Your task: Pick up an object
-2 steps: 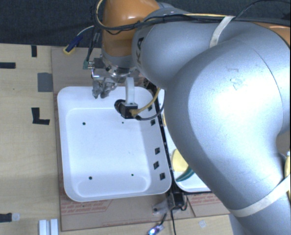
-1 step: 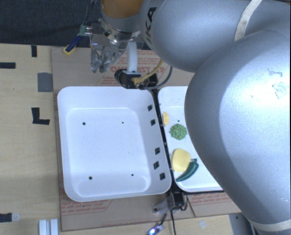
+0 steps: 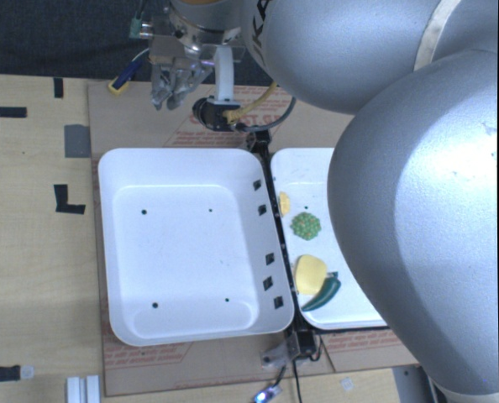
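My gripper (image 3: 170,89) hangs high above the far edge of the left bin (image 3: 115,225), at the top of the camera view, with nothing visibly in it. The objects lie in the right bin (image 3: 317,162), along its left side. A small yellow piece (image 3: 284,203) sits farthest back. A round green bumpy object (image 3: 306,225) is just in front of it. Nearer the front lie a yellow rounded object (image 3: 310,273) and, touching it, a dark green pepper-shaped object (image 3: 323,293). The grey arm hides the rest of the right bin.
The grey arm (image 3: 417,191) fills the right side and top of the view. A black divider with clips (image 3: 270,225) runs between the two bins. Black tape marks (image 3: 65,200) lie on the bench at left. A blue-and-yellow tool (image 3: 125,75) sits beyond the left bin.
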